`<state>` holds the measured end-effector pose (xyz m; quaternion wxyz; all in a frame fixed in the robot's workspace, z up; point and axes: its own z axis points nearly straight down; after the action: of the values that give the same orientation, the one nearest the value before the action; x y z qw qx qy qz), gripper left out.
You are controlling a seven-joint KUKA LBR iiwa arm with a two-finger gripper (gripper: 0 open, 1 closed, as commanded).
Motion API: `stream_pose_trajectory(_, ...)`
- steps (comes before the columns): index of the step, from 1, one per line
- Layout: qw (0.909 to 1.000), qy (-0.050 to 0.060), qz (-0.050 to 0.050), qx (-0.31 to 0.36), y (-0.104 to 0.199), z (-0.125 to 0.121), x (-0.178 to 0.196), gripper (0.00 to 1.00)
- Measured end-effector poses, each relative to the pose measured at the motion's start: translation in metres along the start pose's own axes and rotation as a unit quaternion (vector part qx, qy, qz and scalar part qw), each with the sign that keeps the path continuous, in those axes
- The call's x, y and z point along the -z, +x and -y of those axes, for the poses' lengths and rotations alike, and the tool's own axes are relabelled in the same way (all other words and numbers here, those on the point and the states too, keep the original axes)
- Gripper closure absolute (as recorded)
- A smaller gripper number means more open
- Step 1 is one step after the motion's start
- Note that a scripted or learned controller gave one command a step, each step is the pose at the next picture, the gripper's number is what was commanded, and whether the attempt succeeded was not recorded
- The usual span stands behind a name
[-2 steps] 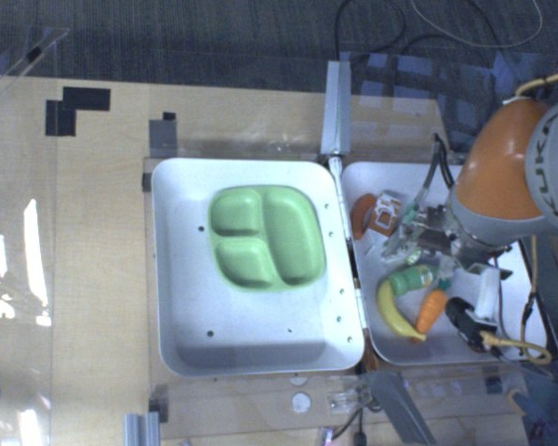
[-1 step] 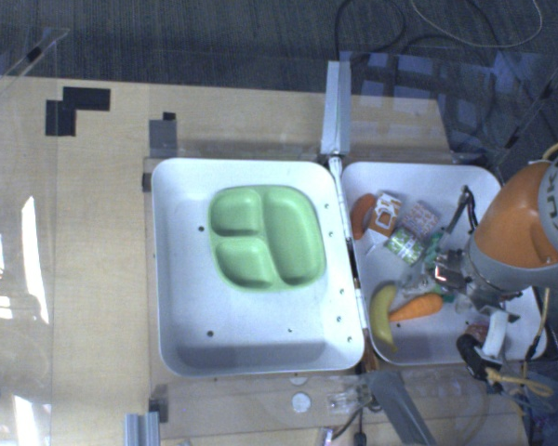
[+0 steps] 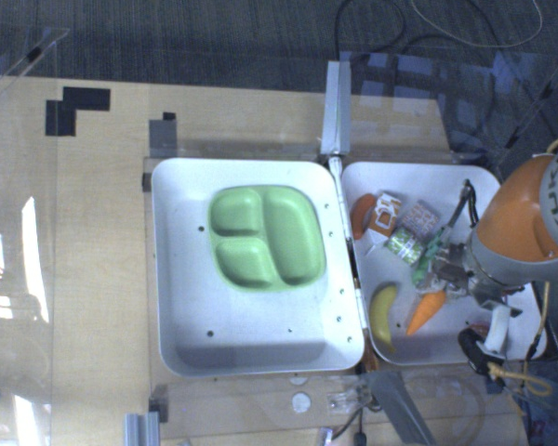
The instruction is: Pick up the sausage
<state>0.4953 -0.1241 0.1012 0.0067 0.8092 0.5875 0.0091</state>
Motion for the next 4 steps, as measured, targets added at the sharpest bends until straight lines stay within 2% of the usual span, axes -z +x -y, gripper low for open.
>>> stream_pose_trajectory(1, 0.9954, 0.007, 0.002, 0.095, 0.007, -0.021, 0.084, 1.00)
stream_pose_trajectory(2, 0.9909, 0.009, 0.001, 0.135, 0.033, 0.010, -0.006, 1.00)
stream_pose_trajectory(3, 0.9750, 0.006, 0.001, 0.222, 0.092, 0.008, 0.084, 1.00)
stream_pose_trajectory(4, 0.9695, 0.009, 0.000, 0.245, 0.147, 0.039, 0.083, 1.00)
